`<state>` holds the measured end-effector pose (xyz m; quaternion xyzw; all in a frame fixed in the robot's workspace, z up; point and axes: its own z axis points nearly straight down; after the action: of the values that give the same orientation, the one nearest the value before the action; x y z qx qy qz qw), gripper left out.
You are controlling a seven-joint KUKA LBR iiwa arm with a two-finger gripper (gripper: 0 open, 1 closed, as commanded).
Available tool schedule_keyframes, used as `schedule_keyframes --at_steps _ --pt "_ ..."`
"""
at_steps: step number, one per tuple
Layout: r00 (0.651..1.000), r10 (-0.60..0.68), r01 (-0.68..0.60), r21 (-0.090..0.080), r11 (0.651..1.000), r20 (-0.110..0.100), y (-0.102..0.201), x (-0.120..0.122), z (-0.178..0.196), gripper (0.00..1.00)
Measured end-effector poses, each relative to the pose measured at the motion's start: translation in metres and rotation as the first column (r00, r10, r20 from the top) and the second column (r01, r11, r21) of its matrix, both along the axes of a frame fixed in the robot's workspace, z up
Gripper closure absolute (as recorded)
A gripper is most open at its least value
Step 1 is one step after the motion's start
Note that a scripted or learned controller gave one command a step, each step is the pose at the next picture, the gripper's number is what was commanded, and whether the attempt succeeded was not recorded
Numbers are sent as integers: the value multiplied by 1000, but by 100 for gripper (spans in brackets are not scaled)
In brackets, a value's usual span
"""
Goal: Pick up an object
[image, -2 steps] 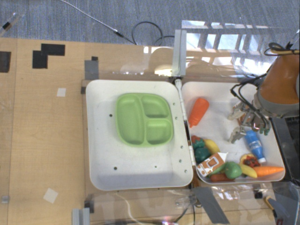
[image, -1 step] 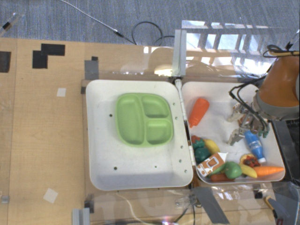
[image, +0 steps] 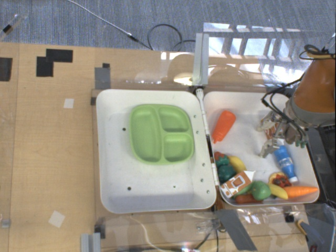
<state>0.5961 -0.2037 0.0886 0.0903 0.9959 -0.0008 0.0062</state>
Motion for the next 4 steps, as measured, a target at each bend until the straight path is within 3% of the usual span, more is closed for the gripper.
schedule_keyframes --at_steps 1,2,3,4 --pt "1000 6 -6 -2 1000 9 1 4 14 100" --pt "991 -131 131 7 991 4 100 67 88 100" --pt "994 105 -105 -2 994 0 -3 40 1 100" --pt "999 -40 40 3 999 -2 44 2 36 100"
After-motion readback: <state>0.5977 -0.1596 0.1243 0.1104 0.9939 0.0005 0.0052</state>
